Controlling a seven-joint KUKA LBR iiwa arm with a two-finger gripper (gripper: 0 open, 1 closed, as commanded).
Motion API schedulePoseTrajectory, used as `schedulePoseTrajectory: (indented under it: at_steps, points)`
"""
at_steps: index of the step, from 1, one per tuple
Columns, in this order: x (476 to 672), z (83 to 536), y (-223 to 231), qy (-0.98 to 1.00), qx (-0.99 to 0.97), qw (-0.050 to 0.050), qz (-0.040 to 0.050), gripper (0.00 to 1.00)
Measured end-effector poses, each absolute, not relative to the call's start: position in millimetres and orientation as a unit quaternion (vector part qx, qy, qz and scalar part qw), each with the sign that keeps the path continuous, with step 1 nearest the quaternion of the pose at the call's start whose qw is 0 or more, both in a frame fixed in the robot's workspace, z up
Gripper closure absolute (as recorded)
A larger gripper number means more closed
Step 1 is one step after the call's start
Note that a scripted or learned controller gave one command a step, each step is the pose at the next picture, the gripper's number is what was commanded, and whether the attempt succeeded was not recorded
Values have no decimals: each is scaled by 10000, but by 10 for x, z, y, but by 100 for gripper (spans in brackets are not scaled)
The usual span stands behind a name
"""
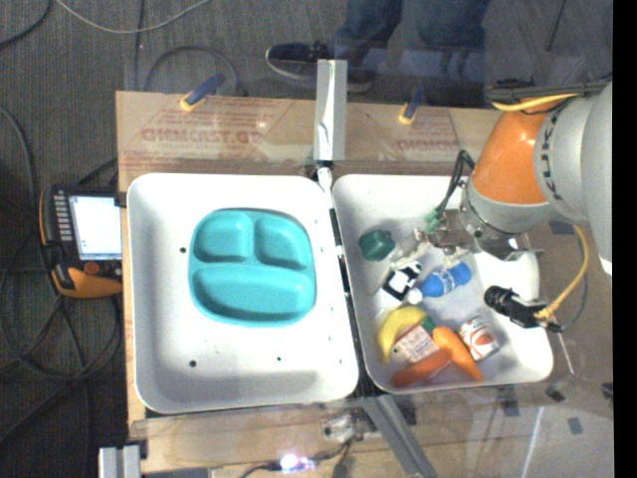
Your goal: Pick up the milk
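Note:
The milk point(401, 282) looks like a small black-and-white carton lying in the middle of the right bin point(537, 366). My gripper point(430, 241) hangs over the upper middle of that bin, just above and to the right of the carton. The wrist hides the gripper's tips. Nothing is seen held in it.
A blue bottle point(445, 281) lies right beside the milk, under the gripper. A green cup point(375, 244) sits to the upper left. A banana point(397, 325), a small red-and-white box point(413, 344), a carrot point(440, 362) and a red can point(480, 339) crowd the bin's front. The left bin point(159, 366) holds a teal divided plate point(253, 267).

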State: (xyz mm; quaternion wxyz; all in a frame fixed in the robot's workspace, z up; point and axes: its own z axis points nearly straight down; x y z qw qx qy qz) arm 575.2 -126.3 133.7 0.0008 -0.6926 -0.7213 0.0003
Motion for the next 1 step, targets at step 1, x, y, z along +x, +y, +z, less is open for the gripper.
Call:
schedulePoseTrajectory:
  at_steps: [1]
  points:
    - [5811,904,-1011,-7703,-6376,-56,-17,0]
